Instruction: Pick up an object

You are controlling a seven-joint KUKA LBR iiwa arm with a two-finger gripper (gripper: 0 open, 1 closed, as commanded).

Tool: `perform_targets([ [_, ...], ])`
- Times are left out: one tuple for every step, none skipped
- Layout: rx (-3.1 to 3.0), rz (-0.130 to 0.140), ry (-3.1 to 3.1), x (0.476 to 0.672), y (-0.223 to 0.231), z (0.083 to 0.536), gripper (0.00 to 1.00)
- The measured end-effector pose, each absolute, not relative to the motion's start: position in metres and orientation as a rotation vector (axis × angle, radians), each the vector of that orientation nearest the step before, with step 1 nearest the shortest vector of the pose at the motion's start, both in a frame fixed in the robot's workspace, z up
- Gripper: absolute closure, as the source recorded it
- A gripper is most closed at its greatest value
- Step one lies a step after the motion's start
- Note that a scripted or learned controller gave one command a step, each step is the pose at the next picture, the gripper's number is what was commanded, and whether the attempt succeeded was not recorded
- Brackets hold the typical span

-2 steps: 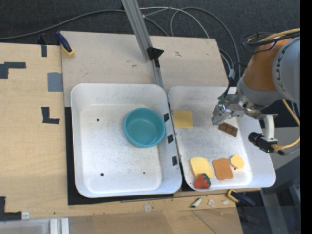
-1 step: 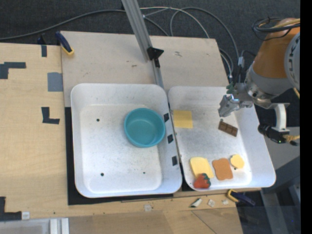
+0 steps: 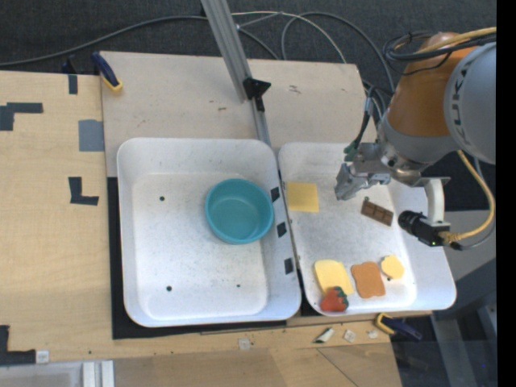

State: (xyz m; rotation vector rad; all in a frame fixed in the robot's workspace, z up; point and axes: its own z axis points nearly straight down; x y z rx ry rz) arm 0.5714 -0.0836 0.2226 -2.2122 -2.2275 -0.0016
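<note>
My gripper (image 3: pixel 348 189) hangs over the right bin (image 3: pixel 322 232), near its upper middle. A yellow square slice (image 3: pixel 303 197) lies just to its left, by the bin's left wall. A small brown block (image 3: pixel 376 211) rests just to the gripper's right and a little below. Along the bin's near side lie a yellow piece (image 3: pixel 330 274), an orange slice (image 3: pixel 368 280), a small round yellow piece (image 3: pixel 392 267) and a red strawberry (image 3: pixel 334 300). I see nothing between the fingers.
The left bin (image 3: pixel 161 280) holds a teal bowl (image 3: pixel 239 210) near its right wall. A grey metal pole (image 3: pixel 230 43) slants down to the bins' shared top corner. Cables run behind the bench. A black camera unit (image 3: pixel 419 226) juts from the arm's wrist.
</note>
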Motion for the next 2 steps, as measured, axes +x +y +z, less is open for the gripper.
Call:
perform_targets([
  [-2.213,0.003,-2.225,0.555,-0.036,0.213,1.00],
  [-2.211,0.003,-2.227,0.542,0.022,0.208,1.00],
])
